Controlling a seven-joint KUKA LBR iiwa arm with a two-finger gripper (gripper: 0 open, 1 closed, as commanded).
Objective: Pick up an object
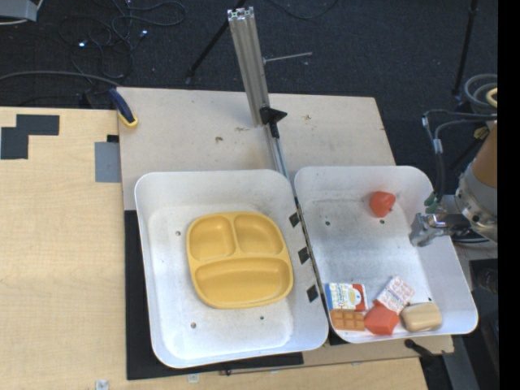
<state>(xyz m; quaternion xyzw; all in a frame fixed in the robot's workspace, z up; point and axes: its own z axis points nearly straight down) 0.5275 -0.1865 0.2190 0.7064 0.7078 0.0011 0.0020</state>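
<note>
In the right bin (357, 242), a small red object (382, 202) lies near the back. Along that bin's front edge are a small printed carton (345, 296), a waffle-like piece (348, 321), a red piece (380, 320), a white wrapped packet (396, 292) and a tan bread-like block (421, 317). My gripper (424, 227) hangs at the right rim of this bin, to the right of and slightly below the red object, apart from it. Nothing is seen in its grasp.
The left bin (162, 299) holds a yellow divided plate (240, 258). A metal post (250, 63) rises behind the two bins. Black clips (302, 254) join the bins along their shared edge. A light wooden table (57, 250) lies to the left.
</note>
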